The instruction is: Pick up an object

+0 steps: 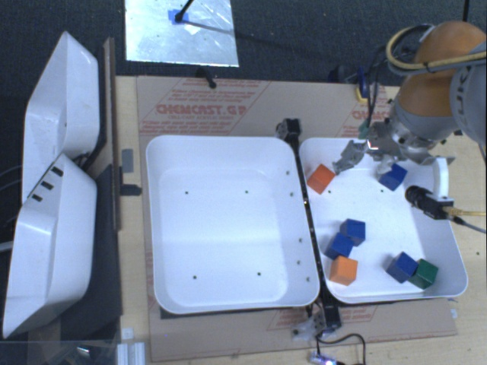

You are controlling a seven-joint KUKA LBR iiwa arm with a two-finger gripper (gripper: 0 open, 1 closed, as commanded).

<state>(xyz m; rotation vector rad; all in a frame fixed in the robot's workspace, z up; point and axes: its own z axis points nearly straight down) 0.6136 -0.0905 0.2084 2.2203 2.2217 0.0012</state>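
I have the arm (pixel 437 74) reaching in from the right, bent over the far end of the right bin (pixel 449 226). The gripper (pixel 364 152) hangs low there, its grey fingers pointing left toward the far-left corner of that bin. I see nothing between the fingers. How wide they stand I cannot tell from this slant.

Any block will do for the task, and all of them lie in the right bin. An orange block (pixel 320 179) sits just left of and a little nearer than the fingertips, close to the divider between the bins. I judge it the likeliest target, since the fingers point its way. A blue block (pixel 393 177) lies just right of the gripper, under the wrist, tilted against the bin floor as far as I can make out.

Farther toward me, two blue blocks (pixel 346 238) touch one another mid-bin, with a second orange block (pixel 343 270) just nearer than them. At the near-right corner a blue block (pixel 401 266) and a green block (pixel 424 273) sit side by side, pressed toward the wall, which would leave the fingers little room.

The left bin (pixel 228 154) gives me a bare floor for a drop later.

My worry with the first orange block is the divider wall: a finger descending on its left side could catch the rim.
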